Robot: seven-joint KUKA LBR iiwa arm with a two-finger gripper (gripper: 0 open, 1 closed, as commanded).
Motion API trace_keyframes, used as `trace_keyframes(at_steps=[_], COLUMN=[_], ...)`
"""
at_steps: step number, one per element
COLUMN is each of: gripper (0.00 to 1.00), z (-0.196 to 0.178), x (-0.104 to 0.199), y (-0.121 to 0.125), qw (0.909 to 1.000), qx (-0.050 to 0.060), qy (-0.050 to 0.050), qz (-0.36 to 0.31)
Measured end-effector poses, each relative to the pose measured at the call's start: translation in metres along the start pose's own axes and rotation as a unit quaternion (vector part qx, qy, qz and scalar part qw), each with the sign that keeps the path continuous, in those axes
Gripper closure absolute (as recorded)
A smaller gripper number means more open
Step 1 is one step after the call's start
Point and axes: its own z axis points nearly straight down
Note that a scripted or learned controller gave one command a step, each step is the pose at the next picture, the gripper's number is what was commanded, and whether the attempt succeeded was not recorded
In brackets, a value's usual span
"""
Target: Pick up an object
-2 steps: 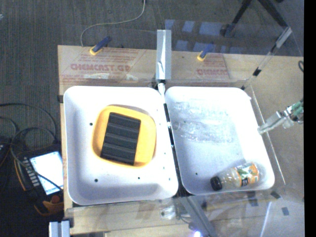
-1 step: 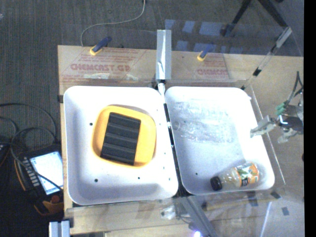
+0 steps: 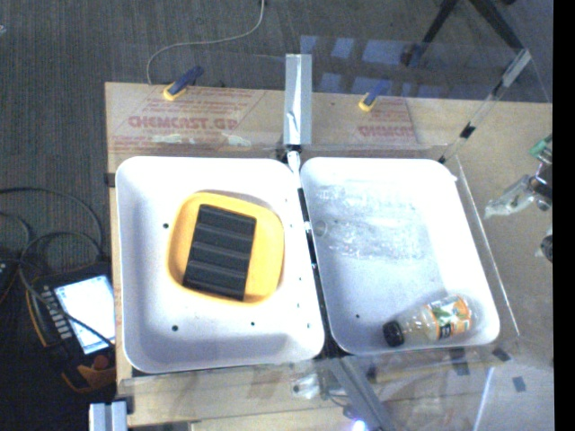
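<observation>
A plastic bottle with an orange-and-green label and a dark cap lies on its side in the near right corner of the right bin. In the left bin a yellow rounded-square object rests with a black ribbed pad on top of it. Pale grey parts of my gripper poke in at the right edge, over the bench outside the right bin. They hang well apart from the bottle, and nothing shows between them.
A metal post stands at the back between the two bins. Cardboard with two yellow-and-blue clamps lines the bench's far edge. A tablet and cables lie on the floor to the left.
</observation>
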Motion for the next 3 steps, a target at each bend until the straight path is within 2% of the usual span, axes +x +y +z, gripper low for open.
trace_keyframes(at_steps=[1,2,3], gripper=[0.00,0.00,0.00], z=[0.107,0.137,0.113], x=[0.006,0.095,0.054], y=[-0.006,-0.082,-0.048], qw=[0.9984,0.9817,0.9972], qx=[0.003,0.003,0.002], qy=[0.001,0.000,-0.001], qz=[0.056,0.191,0.075])
